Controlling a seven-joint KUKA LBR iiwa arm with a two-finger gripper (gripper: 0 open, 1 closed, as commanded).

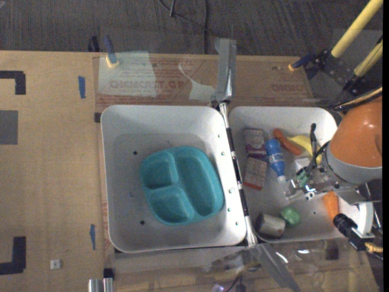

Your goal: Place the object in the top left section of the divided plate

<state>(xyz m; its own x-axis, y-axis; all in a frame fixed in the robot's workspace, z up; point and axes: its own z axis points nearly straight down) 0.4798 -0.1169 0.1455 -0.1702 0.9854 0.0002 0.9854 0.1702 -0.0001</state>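
Note:
A teal divided plate lies in the left bin; its three sections hold nothing. The right bin holds the loose objects: a snack packet, a blue bottle, an orange carrot-like piece, a yellow banana-like piece, a green piece and a grey cup on its side. My gripper hangs low over the right bin's middle, just right of the blue bottle and above the green piece. The wrist hides its fingers.
The arm's orange band covers the right bin's right side. An orange piece lies under the arm. A metal divider separates the two bins. Cardboard bench surface spreads to the left.

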